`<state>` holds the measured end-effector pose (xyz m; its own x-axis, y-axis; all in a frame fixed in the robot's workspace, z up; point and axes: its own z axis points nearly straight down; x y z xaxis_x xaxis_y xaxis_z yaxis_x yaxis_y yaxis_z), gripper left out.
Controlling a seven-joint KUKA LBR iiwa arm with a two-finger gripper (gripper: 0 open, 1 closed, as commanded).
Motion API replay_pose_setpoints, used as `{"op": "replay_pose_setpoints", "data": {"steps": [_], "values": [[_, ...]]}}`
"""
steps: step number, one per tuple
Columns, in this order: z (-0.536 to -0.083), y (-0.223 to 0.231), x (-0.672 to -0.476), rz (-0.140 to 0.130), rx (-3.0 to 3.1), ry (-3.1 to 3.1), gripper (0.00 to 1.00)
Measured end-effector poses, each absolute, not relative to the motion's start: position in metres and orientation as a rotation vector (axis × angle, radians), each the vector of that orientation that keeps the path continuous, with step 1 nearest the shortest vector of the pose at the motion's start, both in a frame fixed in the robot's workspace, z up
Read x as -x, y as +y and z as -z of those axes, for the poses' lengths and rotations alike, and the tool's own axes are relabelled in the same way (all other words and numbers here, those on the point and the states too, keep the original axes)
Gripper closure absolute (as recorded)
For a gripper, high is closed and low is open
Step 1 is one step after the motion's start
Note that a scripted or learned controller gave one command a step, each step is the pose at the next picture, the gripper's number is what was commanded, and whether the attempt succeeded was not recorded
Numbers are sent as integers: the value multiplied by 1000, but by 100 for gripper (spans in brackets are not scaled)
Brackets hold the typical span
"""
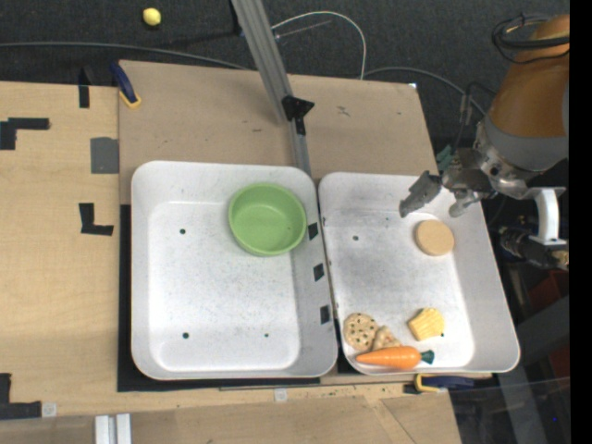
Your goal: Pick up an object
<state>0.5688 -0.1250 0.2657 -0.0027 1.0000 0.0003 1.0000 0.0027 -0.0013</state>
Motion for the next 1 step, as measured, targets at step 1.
{"op": "replay_pose_setpoints", "data": {"steps": [1], "values": [[-266, -125, -569, -1, 2218, -2223, 0]]}}
